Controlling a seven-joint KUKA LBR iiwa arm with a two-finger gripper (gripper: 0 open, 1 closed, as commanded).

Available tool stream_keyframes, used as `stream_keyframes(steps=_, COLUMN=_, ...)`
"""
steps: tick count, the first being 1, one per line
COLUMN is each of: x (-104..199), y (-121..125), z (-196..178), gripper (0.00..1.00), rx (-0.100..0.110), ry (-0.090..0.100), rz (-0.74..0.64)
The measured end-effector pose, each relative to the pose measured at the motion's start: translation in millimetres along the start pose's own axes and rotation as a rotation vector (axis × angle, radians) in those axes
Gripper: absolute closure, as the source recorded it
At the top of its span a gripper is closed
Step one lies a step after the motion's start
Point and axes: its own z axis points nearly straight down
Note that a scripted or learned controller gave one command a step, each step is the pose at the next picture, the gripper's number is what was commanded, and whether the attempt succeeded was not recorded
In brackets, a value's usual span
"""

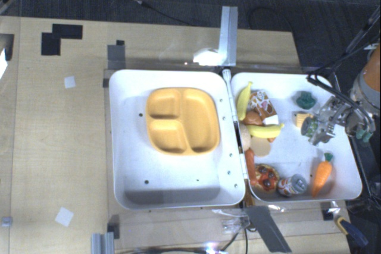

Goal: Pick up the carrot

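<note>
I see my claw (319, 128) hanging over the right bin (348, 92), reaching in from the right edge on the grey arm (369, 89); whether it is spread or pressed together I cannot tell from this angle. Nothing shows between its tips. The carrot (322, 176) lies below it in the view, near the bin's front right corner, apart from the claw, green top pointing up toward it. A small can (293, 185) sits just left of the carrot.
</note>
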Motion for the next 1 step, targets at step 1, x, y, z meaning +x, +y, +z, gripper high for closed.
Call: stream_keyframes(steps=1, x=-44.4, y=-38.7, z=-94.7, gripper=1.00, rx=0.002, ry=0.000, rz=0.066)
